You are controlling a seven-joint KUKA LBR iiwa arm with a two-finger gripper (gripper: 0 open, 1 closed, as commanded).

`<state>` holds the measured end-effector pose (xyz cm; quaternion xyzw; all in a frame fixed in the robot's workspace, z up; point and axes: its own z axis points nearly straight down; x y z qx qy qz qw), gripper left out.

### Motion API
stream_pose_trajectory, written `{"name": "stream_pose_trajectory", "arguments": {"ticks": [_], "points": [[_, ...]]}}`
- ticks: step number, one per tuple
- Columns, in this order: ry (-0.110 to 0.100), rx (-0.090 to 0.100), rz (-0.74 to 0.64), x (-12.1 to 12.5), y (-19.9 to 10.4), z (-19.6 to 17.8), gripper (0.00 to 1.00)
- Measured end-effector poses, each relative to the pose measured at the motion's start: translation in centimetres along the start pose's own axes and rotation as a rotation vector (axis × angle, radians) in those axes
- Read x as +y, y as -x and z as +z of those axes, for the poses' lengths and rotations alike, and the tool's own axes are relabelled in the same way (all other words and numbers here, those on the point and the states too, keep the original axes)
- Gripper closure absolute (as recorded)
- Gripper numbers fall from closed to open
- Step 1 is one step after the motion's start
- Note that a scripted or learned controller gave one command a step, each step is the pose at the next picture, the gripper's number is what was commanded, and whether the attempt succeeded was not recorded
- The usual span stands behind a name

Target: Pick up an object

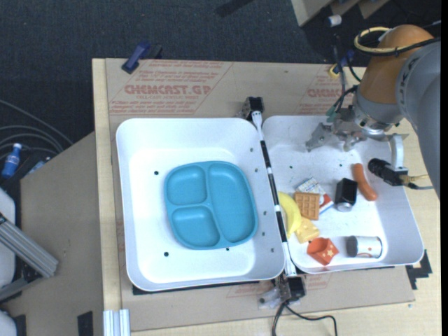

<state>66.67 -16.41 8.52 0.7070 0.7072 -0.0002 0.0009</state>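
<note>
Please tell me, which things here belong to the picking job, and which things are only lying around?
Belong to the job:
hand, over the right bin
orange sausage
black block
waffle piece
banana
red block
white cylinder

Only lying around:
blue divided plate in the left bin
blue clip on the bench corner
</note>
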Motion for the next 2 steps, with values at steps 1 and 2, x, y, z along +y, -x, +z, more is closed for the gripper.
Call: {"name": "stream_pose_trajectory", "arguments": {"ticks": [1, 2], "points": [[0.003, -0.001, -0.001, 0.09, -0.04, -1.07, 1.00], [0.002, -0.001, -0.001, 0.07, -0.04, -1.05, 0.00]]}}
